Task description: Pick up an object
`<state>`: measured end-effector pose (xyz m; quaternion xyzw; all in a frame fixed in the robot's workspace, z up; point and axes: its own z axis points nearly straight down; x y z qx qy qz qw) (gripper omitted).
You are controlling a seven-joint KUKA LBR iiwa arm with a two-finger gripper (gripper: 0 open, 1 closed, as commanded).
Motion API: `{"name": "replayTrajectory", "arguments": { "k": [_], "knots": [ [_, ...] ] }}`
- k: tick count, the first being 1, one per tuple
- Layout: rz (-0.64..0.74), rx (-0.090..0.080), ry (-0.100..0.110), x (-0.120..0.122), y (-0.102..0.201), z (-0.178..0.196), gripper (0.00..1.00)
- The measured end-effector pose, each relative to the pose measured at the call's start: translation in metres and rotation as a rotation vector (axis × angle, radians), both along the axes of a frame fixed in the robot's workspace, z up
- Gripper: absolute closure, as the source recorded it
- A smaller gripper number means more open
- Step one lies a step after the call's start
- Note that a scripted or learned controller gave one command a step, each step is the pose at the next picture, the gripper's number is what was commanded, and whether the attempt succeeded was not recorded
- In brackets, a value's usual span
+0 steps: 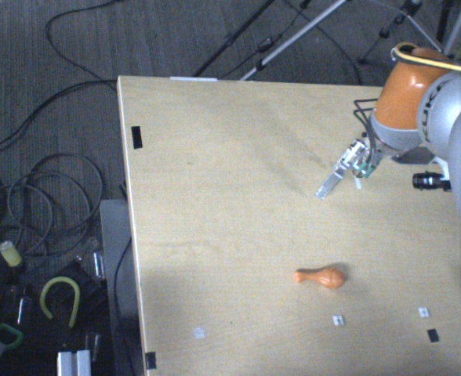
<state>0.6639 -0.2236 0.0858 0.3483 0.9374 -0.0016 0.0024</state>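
- The arm (419,104), grey with an orange band, reaches in from the right edge of the camera view and sits over the upper right part of a pale wooden bench top (238,210).
- The gripper (325,190) points down and to the left from the wrist, its slim silvery tip hanging above bare wood.
- Whether the fingers are spread or pressed together cannot be told from this slant, as they read as 1 narrow shape; nothing shows pinched at the tip.
- The 1 loose object on the bench is a small orange object (322,276), shaped like a bulb with a thin neck pointing left.
- It lies on its side in the lower right part of the bench top, well apart from the gripper and below it in the frame.
- A few small square markers (338,319) sit on the wood below and to the right of the orange object.
- A black tab (136,137) sits near the bench's upper left edge.
- Off the bench to the left, black cables (42,202) coil on the dark floor, with a yellow-green U-shaped item (60,296) lying near them.
- Light stand legs (309,22) cross the floor beyond the far edge of the bench.
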Motion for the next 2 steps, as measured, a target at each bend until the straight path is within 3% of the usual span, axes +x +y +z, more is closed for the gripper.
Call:
{"name": "replayTrajectory", "arguments": {
  "k": [1, 2],
  "knots": [
    [-0.046, 0.007, 0.001, -0.001, 0.064, -0.002, 0.0],
    [-0.251, 0.004, 0.0, -0.002, 0.015, 0.052, 0.0]
  ]
}}
